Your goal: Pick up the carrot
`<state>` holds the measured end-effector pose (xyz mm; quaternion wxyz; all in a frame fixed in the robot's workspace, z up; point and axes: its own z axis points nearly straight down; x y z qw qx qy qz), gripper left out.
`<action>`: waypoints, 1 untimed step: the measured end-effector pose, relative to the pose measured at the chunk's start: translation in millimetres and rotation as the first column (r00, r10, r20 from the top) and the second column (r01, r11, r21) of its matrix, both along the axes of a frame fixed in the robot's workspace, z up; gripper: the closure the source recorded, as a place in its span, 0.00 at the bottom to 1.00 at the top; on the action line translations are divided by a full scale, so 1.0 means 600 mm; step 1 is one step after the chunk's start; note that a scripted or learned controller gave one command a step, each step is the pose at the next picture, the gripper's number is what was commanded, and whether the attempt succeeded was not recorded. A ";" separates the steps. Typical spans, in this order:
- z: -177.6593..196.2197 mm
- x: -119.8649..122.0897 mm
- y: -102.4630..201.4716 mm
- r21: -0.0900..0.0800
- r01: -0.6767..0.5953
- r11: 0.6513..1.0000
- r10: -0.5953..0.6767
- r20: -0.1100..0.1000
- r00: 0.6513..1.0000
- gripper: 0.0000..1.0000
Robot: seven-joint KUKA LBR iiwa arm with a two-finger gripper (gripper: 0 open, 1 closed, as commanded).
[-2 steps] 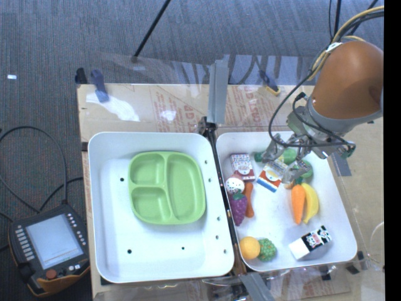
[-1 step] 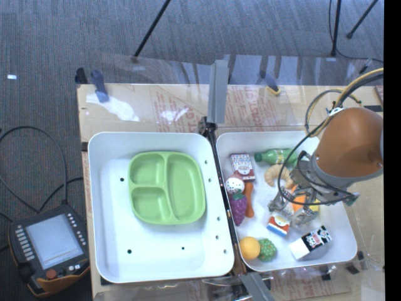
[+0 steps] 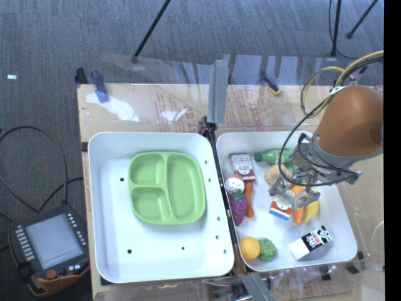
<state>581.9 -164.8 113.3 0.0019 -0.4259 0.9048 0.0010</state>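
Partly hidden by the arm's wrist, the jaws' (image 3: 294,200) state is unclear above the carrot (image 3: 249,199).

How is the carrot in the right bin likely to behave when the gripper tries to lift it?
The carrot looks like a stiff toy, so it probably won't flop. Its slim, tapered shape may let it slip or roll. It lies against the purple grapes, so those could shift as well. The gripper hangs to its right.

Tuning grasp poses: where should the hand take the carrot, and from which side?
Probably mid-length on the carrot, from above, fingers across its width. It lies flat, long axis running near to far, with grapes tight on one side, so fingers may need to wedge in there.
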 end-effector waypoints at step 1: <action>0.140 -0.027 0.016 -0.001 0.169 0.986 -0.169 0.004 0.986 1.00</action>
